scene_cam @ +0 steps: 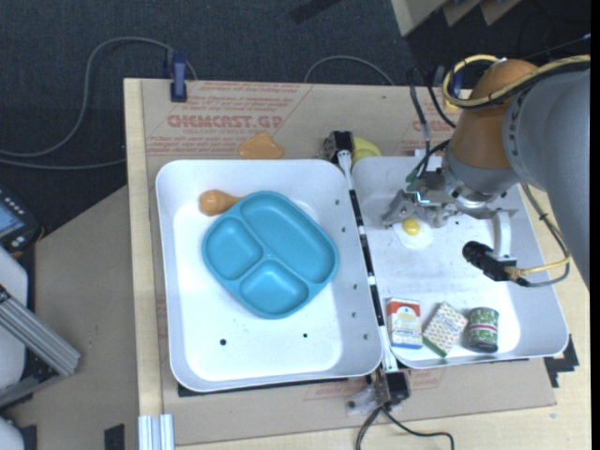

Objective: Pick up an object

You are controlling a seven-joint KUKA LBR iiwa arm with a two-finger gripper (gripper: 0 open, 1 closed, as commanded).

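Note:
My gripper (419, 216) hangs over the far part of the right bin (534, 251), its fingers spread and open. Just below and between them lies a small toy fried egg (411, 229), white with a yellow yolk; nothing is lifted. Along the bin's near edge lie a red-and-white packet (404, 324), a patterned packet (443, 329) and a small green can (483, 329). The arm's orange band (487, 111) is up and to the right of the gripper.
The left bin (187, 326) holds a blue divided plate (270, 253) and an orange toy drumstick (217, 201) at its far left. Behind the bins, an orange piece (261, 145) and a yellow object (364, 148) lie on the bench. A black cable plug (487, 259) hangs right of the egg.

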